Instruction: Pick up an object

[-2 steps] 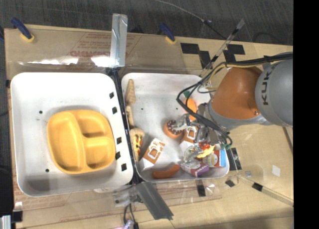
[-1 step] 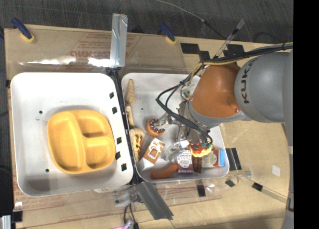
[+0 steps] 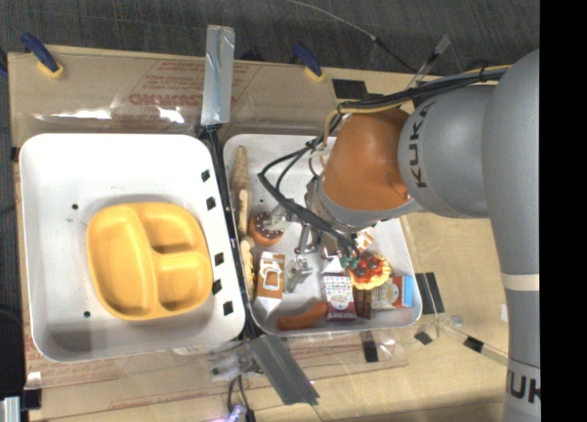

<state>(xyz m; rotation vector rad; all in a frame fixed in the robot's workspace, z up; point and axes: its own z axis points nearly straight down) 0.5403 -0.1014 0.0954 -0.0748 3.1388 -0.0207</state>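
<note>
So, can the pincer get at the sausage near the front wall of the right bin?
Probably yes. The sausage lies uncovered near the wall, and the pincer hangs just above it, with only small packets beside it.

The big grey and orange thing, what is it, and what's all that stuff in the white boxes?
That is a robot arm, grey with an orange band near its wrist. The picture comes from a camera fixed above the bench, looking down at a slant, and the arm reaches in from the right.

Two shallow white bins sit side by side. The left bin holds a yellow tray with compartments. The right bin is full of small toy foods, like a chocolate donut, a sausage and a cupcake.

The arm's gripper hangs low over that pile, because its job is to pick something up. I cannot see anything held yet.
</note>
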